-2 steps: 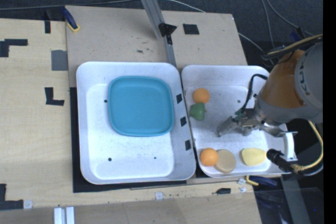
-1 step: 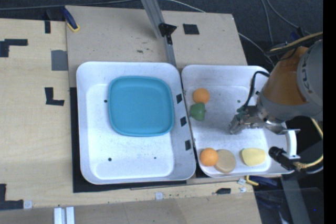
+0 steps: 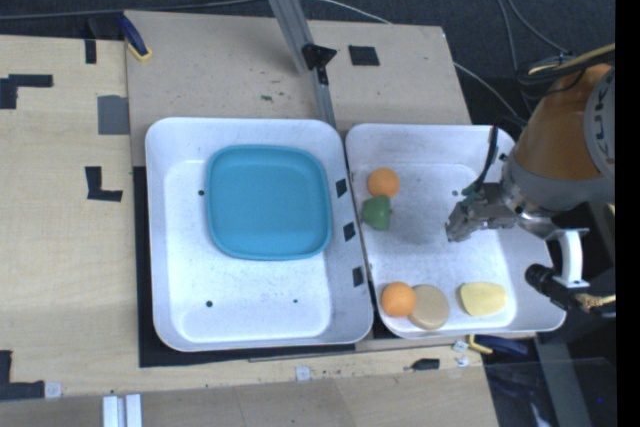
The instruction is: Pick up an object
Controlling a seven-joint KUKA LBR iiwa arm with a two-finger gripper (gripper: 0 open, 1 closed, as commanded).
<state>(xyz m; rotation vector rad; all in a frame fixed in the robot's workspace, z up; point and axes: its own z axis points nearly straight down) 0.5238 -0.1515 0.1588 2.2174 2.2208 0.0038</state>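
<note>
The gripper (image 3: 462, 223) hangs over the right bin (image 3: 420, 137), near the middle of its right half. It is small and dark from up here, so I cannot tell how it stands or how wide it is. Nothing can be seen in it. It looks like it points down and a bit to the left, at a bare white spot on the bin floor, but whether it touches the floor is hard to say.

The arm (image 3: 565, 140) comes in from the right side. Its fat orange band sits just over the right bin's edge, and the grey wrist below it bends down into the bin. A thin black cable runs along the wrist.

There are five small things in the right bin. An orange ball (image 3: 383, 182) sits near the left wall, up high. A green thing (image 3: 377, 212) sits just under it, touching or almost touching it. Both are well apart from the gripper, off to its left. Along the front of the bin there is a second orange ball (image 3: 398, 299), then a round tan thing (image 3: 431, 306) right beside it, then a yellow thing (image 3: 483, 298) a little way to the right. The yellow thing is the closest of the three to the gripper, lying below it.

The left bin (image 3: 170, 245) holds a blue square plate (image 3: 268, 201), lying flat in the top part of the bin.
</note>
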